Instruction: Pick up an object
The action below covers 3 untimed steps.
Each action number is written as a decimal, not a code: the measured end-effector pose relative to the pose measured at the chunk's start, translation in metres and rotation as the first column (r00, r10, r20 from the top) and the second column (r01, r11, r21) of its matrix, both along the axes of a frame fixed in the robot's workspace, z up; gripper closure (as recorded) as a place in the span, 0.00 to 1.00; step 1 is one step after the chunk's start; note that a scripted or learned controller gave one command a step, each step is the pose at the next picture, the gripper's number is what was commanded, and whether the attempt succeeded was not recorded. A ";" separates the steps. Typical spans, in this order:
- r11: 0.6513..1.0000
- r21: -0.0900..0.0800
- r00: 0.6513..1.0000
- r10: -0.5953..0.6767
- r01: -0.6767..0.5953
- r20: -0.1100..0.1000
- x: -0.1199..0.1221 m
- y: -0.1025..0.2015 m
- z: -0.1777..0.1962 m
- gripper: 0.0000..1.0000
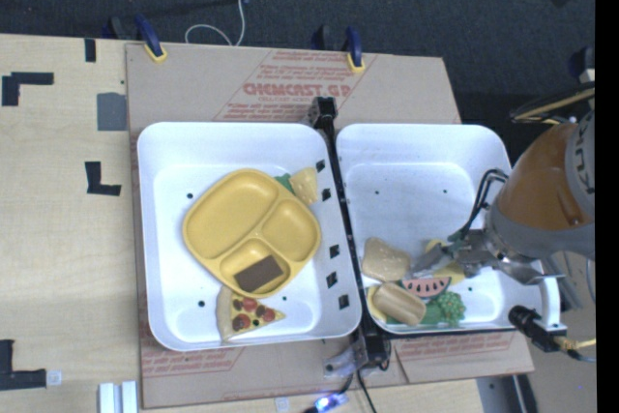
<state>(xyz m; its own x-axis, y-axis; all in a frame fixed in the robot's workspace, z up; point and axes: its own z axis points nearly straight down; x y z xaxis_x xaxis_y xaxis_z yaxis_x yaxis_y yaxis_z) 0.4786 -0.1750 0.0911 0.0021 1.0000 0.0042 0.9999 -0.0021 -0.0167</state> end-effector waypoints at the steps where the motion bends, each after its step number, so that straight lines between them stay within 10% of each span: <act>1: 1.000 -0.010 1.000 0.004 -0.003 0.026 0.043 0.033 -0.001 0.00; 2: 1.000 -0.009 1.000 -0.003 0.003 0.019 0.015 -0.033 0.059 0.00; 3: 1.000 -0.006 1.000 0.003 -0.003 0.016 0.033 -0.002 -0.009 0.00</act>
